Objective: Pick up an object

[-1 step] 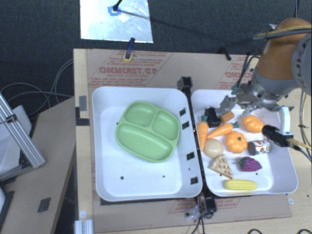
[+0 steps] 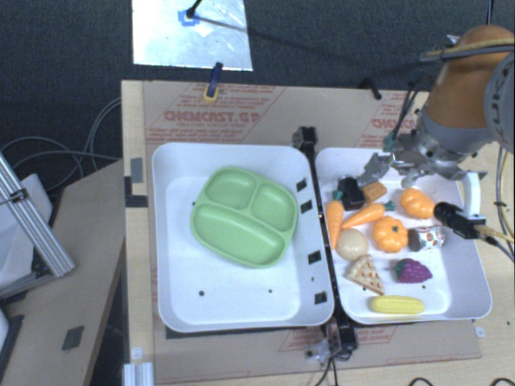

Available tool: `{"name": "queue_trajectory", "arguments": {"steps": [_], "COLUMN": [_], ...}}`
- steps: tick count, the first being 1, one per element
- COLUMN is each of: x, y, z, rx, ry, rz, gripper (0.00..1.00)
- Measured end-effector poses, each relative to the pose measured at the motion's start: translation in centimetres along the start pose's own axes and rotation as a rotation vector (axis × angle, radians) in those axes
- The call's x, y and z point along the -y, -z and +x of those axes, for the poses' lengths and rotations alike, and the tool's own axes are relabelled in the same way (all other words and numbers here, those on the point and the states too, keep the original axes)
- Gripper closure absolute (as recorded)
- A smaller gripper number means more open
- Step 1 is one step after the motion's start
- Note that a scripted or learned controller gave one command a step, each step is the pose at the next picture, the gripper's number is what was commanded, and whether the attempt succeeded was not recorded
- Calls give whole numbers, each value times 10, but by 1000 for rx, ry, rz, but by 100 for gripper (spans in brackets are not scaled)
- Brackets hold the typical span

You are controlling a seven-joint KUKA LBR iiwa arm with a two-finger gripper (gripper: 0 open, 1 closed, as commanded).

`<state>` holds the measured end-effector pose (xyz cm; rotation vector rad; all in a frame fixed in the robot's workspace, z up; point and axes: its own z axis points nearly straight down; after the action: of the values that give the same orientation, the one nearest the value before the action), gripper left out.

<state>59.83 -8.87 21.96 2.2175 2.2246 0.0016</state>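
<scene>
A green tray [image 2: 243, 215] in a white bin [image 2: 173, 296]; purple grapes [image 2: 413, 271], yellow corn [image 2: 397, 304].

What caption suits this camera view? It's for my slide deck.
Arm's hand hovers over toy food in the right bin; green divided plate sits in the left bin.

The arm [image 2: 475, 71] runs off the frame's right edge. Its wrist covers the right bin's [image 2: 471, 304] far corner.

A pale green sectioned plastic plate [image 2: 244, 216] lies in the left white bin [image 2: 173, 296]. At twelve o'clock, a shiny silver sheet [image 2: 191, 21].
</scene>
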Motion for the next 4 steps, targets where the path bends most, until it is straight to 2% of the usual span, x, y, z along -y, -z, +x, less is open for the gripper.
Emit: {"name": "queue_trajectory", "arguments": {"steps": [1, 2, 3, 4], "x": [3, 0, -2, -3], "y": [-54, -113, -132, -123], "z": [-10, -9, -14, -10], "rx": [0, 5, 9, 3], "ry": [-3, -3, -7, -4], "rz": [4, -4, -7, -7], "gripper": [0, 0, 0, 100]}}
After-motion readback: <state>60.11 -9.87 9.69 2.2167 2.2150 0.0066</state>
